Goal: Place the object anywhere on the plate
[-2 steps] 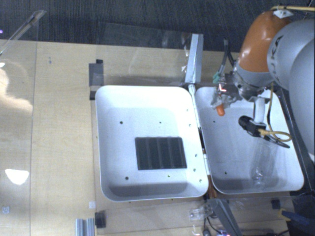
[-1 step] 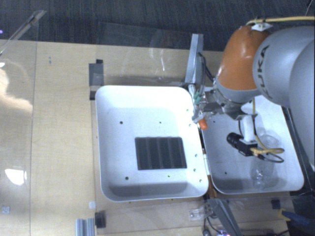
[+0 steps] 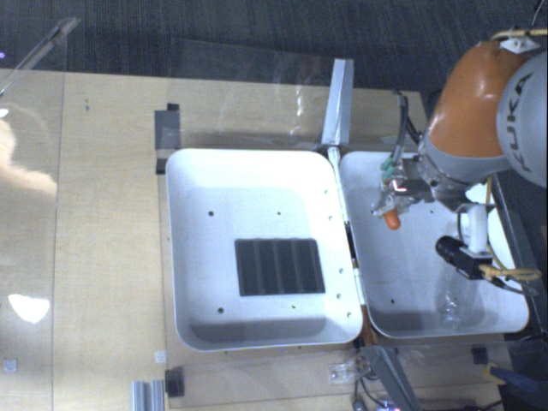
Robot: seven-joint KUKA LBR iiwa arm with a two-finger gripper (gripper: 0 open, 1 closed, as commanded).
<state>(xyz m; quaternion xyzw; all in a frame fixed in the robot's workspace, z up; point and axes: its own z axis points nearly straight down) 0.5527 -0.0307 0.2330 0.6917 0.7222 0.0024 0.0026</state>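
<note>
Counter [image 3: 94, 229] carries two white bins. Left bin [image 3: 197, 187] holds the dark ribbed plate [image 3: 279, 266], toward its near edge. Arm [image 3: 479, 101] sits over the right bin [image 3: 411, 289], tool [image 3: 396, 197] near that bin's far-left corner. Small orange object [image 3: 391, 221] sits right at the tool tip. Plate lies left and nearer the front edge from the tool. Tool state: can't tell, wrist blocks it, and grip on the object is unclear.
</note>
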